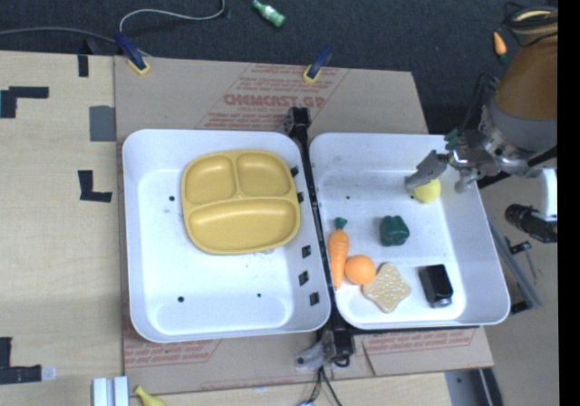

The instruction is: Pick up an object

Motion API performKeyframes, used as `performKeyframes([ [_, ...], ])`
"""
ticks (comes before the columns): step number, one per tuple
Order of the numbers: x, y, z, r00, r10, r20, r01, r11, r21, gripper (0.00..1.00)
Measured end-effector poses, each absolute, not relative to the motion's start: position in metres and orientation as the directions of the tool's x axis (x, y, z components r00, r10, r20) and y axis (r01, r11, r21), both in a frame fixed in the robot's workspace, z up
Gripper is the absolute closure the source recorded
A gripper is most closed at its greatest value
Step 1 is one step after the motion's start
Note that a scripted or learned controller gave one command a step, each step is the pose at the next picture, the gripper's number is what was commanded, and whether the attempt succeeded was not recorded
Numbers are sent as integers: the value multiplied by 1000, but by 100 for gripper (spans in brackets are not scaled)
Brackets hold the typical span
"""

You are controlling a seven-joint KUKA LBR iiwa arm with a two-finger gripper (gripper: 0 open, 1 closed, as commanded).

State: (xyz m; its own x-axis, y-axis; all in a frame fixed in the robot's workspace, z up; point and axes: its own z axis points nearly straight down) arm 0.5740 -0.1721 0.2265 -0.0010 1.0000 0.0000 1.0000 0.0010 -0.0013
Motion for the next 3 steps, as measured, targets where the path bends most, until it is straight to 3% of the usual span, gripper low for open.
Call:
performKeyframes([
  [1,643,-185,90,-5,1000,5,1000,5,0,0],
  [2,669,-120,85,-3,1000,1,1000,3,3,0],
  [3,669,-93,85,-2,1000,-1,1000,2,1,0],
])
